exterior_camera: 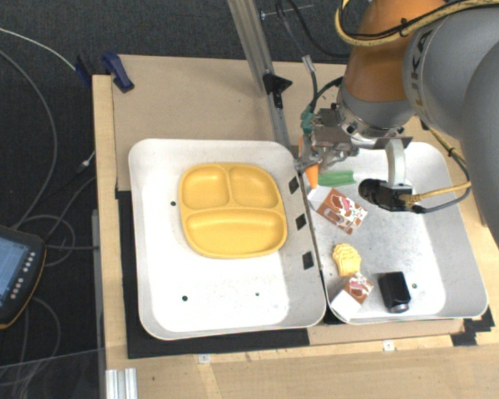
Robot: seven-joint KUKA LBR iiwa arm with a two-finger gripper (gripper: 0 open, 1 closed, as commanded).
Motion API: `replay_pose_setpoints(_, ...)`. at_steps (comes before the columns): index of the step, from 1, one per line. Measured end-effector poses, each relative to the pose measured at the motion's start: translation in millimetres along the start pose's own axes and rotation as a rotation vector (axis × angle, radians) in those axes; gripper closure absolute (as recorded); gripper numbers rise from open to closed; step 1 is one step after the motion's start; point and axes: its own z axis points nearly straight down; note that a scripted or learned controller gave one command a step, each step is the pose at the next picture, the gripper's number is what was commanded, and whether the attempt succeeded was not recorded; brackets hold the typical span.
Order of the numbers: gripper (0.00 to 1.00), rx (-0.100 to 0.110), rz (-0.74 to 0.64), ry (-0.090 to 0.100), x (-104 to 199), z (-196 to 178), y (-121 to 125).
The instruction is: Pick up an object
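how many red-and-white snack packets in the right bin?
2. One packet lies mid-bin, below the gripper; a second packet sits near the front edge, left of the black block. The arm may hide more.

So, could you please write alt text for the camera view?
The grey arm's gripper reaches into the right bin, above a carrot-like toy. That bin also holds snack packets, a yellow piece and a black block; the left bin holds a yellow divided plate.

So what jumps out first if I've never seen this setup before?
Probably the bright yellow divided plastic plate, lying alone in the left white bin. Next, the big grey arm with its orange band reaching in from the right, its gripper low over the right bin's far-left corner, by an orange and green carrot-like toy.
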Motion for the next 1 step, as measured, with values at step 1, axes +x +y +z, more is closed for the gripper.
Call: replay_pose_setpoints(1,1.0,0.0,0.001,0.0,41.9,-5.6,15.8)
